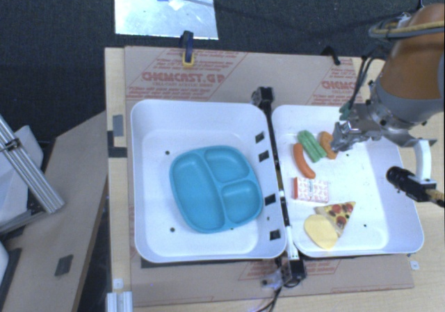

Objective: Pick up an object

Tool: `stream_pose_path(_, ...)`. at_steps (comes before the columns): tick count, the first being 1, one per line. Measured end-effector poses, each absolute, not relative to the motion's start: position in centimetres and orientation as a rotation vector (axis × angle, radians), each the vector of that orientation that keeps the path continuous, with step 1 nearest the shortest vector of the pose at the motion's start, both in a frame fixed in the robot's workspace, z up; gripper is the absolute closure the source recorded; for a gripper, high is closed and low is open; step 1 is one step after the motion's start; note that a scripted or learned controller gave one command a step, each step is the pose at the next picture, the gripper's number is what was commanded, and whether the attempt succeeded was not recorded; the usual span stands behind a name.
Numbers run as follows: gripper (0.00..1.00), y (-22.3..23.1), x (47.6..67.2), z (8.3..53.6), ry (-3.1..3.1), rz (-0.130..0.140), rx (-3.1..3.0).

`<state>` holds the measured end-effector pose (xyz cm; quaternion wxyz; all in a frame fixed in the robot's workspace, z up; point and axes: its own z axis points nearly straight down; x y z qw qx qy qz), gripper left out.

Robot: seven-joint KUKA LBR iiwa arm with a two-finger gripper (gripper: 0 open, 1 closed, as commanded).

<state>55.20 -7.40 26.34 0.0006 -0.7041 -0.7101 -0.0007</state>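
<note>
Dark carpet surrounds a cardboard-covered bench carrying two shallow white plastic bins side by side. From the right, the grey arm with its orange band (416, 60) reaches over the right bin (400, 224), wrist angled down and leftward. Its gripper (341, 140) sits low at the bin's far left part, just beside an orange carrot-like piece (325, 144) and a green toy vegetable (308, 145) (whether it clasps anything cannot be told). Nearer lie a red toy sausage (303, 161), a red-and-white packet (310, 190), a toy pizza slice (339, 212) and a pale yellow disc (320, 232). The left bin (149, 234) holds a blue divided plastic tray (215, 187).
</note>
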Motion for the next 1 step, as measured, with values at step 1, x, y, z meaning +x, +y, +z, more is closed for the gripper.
stream_pose_path(1, 1.0, -2.71, 54.34, 26.4, -2.232, -0.003, -2.211)
